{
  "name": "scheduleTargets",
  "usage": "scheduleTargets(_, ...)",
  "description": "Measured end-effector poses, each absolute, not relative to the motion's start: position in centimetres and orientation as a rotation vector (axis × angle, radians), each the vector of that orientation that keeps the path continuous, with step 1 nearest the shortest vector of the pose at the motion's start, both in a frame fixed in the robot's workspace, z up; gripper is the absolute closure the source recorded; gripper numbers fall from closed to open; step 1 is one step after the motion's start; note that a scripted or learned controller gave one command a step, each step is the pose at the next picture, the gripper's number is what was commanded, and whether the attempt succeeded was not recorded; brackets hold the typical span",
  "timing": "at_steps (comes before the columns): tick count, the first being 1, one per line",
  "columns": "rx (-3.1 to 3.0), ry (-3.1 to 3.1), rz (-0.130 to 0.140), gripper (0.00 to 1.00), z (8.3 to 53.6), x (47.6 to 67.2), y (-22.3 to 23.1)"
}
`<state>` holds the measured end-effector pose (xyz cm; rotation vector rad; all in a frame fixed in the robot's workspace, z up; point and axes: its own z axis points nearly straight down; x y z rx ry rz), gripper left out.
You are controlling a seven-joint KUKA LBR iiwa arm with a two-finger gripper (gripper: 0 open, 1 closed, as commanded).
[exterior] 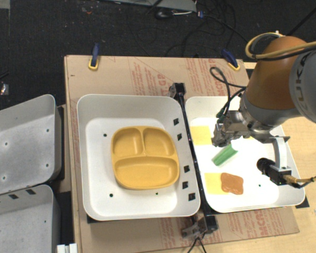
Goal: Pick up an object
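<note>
Lettering in red, too faint to read, runs across the cardboard sheet (147,73) under two white bins. One yellow three-compartment plate (145,157) lies in the middle of the left bin (95,115). The right bin (263,196) carries one green block (225,155) near its centre, one orange-brown piece (232,183) toward its front edge, and two pale yellow patches. The gripper (223,135) hangs just above the block's far end; whether it is parted or gripping anything cannot be told.
</note>
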<state>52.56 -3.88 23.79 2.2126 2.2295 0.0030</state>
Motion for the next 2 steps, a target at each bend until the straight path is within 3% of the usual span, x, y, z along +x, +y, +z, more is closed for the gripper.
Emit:
scheduleTargets(1,2.213,2.23,0.001,1.0,22.7,54.3,1.3)
scheduleTargets(2,2.213,2.23,0.002,1.0,23.3,54.5,5.9)
